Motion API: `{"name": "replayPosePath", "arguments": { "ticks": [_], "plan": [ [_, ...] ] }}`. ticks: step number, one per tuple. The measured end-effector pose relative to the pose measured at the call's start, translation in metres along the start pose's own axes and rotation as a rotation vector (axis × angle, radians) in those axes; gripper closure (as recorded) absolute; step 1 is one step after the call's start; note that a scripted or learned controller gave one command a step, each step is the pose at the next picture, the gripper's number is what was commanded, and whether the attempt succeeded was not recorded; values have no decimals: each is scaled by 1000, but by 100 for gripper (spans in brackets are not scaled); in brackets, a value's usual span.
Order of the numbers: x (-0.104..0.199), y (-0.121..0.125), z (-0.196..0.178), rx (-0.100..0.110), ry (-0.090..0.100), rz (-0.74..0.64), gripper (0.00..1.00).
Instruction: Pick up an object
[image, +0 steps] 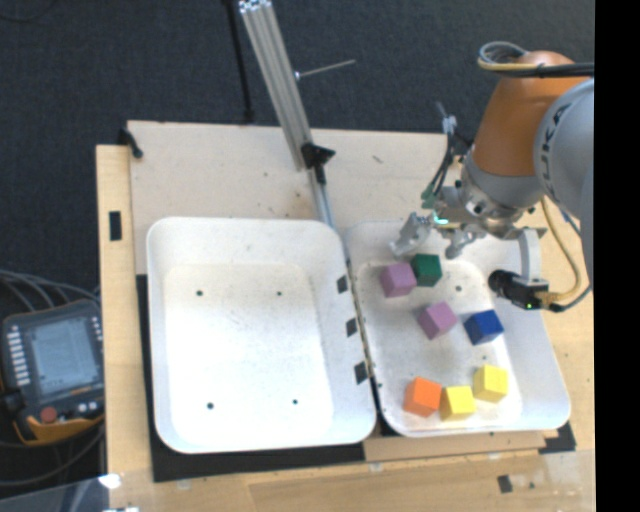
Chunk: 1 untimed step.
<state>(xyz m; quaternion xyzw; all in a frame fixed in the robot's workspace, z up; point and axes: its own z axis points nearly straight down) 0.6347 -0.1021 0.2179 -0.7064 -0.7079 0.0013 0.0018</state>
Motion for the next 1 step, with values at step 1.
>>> {"name": "replayPosePath", "arguments": {
  "ticks": [1],
  "plan": [
    [0,1,-3,-5,0,0,0]
  ]
}}
